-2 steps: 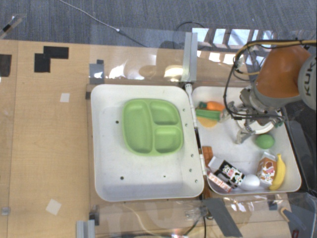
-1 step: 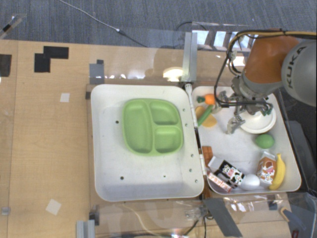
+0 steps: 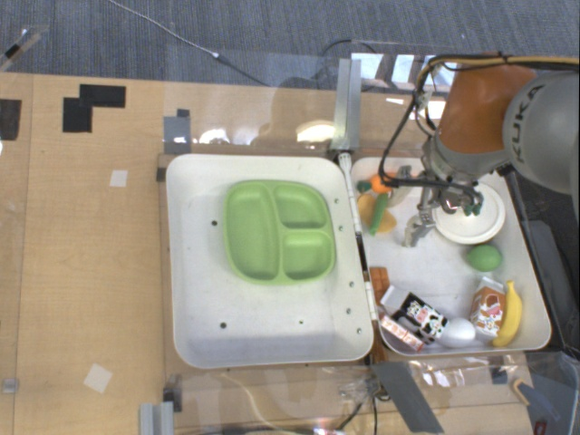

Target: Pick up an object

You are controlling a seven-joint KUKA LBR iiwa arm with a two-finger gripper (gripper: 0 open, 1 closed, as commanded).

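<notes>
banana (image 3: 513, 314) lower right; gripper (image 3: 419, 229) beside plate (image 3: 471, 220)

A grey arm with an orange band (image 3: 476, 107) reaches into the right bin (image 3: 535, 333) from two o'clock, its gripper (image 3: 419, 229) hanging over the bin floor beside a white plate (image 3: 476, 229). A green ball (image 3: 485, 257), banana (image 3: 510, 314) and small cartons (image 3: 412, 320) lie toward five o'clock. The left bin (image 3: 195, 333) holds a green divided tray (image 3: 278, 231).
</notes>
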